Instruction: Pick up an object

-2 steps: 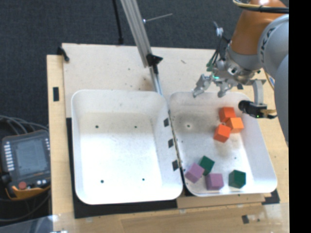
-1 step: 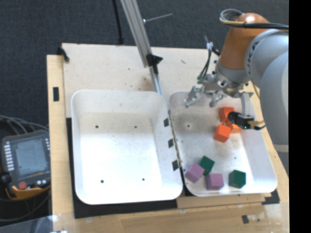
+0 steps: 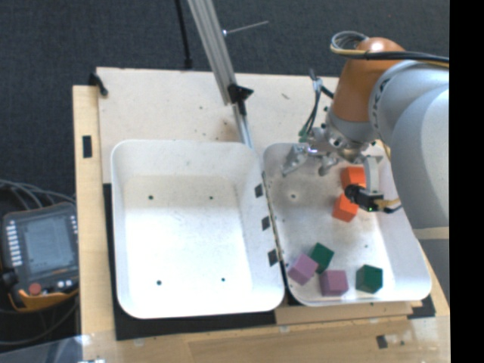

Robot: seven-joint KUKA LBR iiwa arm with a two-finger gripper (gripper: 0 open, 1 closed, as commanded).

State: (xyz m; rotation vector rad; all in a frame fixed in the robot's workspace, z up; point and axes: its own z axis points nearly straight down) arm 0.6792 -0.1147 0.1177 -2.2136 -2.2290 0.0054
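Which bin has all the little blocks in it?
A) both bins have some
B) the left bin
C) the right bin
C: the orange blocks, green blocks and purple blocks all lie in the right bin, under the arm.

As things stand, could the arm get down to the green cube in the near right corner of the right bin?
Probably yes. The green cube sits apart from the purple cube beside it, with nothing on top. The right bin's rim runs close behind it, which could crowd the gripper.
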